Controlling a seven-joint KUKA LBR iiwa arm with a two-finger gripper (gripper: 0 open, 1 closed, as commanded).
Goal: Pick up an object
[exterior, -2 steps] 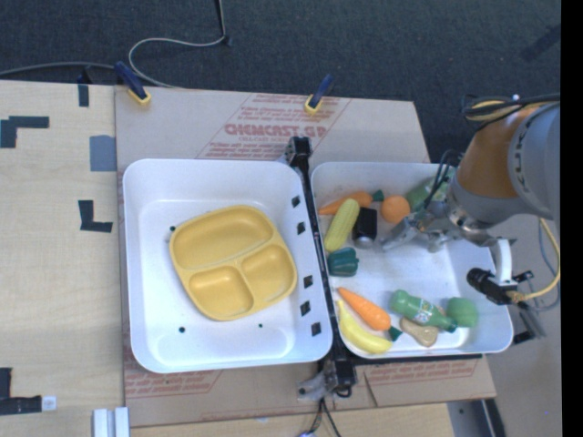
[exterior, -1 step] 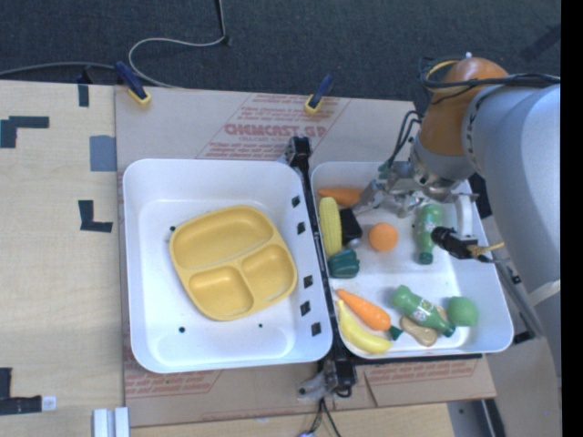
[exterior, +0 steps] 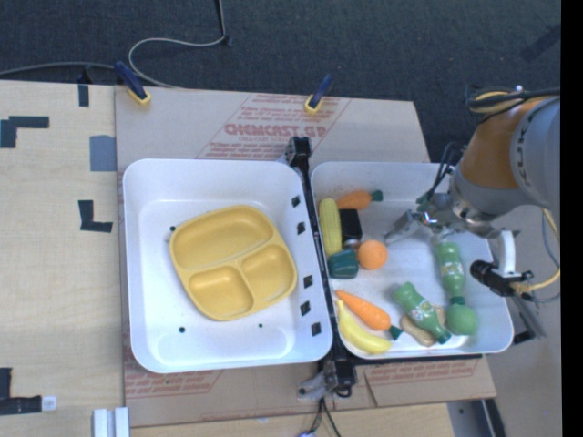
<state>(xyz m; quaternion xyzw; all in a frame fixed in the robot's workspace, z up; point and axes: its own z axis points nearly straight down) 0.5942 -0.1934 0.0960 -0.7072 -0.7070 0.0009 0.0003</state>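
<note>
My pincer (exterior: 421, 215) hangs low over the upper middle of the right bin (exterior: 410, 173), and its two thin metal fingers (exterior: 398, 228) are spread apart with nothing between them. My arm (exterior: 510, 157) comes in from the right edge, grey with its orange band bent above the wrist, the wrist tipped down toward the bin.

The tabletop (exterior: 55, 244) carries a cardboard sheet (exterior: 264, 130) under both bins. The left bin (exterior: 146, 271) holds a yellow divided plate (exterior: 233, 260).

In the right bin, a green bottle (exterior: 448, 264) lies just beside my pincer, below and to its right. An orange ball (exterior: 372, 255) sits just left of and below one spread finger. An ear of corn (exterior: 330, 226) lies along the left wall, a carrot (exterior: 355, 199) above it. Nearer the front edge lie a second carrot (exterior: 364, 309), a banana (exterior: 361, 335) and another green bottle (exterior: 419, 309).
</note>
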